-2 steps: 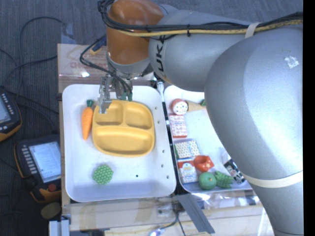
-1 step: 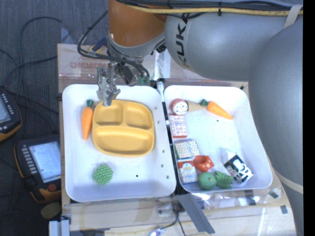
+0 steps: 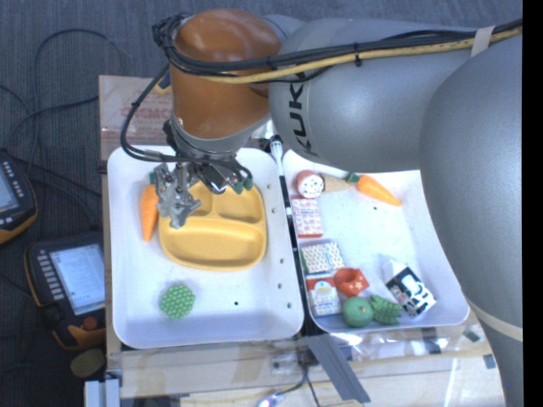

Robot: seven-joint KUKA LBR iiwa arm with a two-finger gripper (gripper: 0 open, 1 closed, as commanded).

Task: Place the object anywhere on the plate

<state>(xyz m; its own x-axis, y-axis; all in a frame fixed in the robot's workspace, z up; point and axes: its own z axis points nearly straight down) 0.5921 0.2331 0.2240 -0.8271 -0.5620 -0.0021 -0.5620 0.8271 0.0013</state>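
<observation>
A yellow divided plate lies in the left bin. An orange carrot rests just off the plate's left edge. My gripper hangs over the plate's upper left corner, right beside the carrot, fingers pointing down. The large orange wrist band covers the bin's far side. A green round object sits below the plate near the bin's front.
The right bin holds a second carrot, a red-and-white round item, small printed packets, a red piece, green items and a black-and-white carton. Cables and devices lie left of the bench.
</observation>
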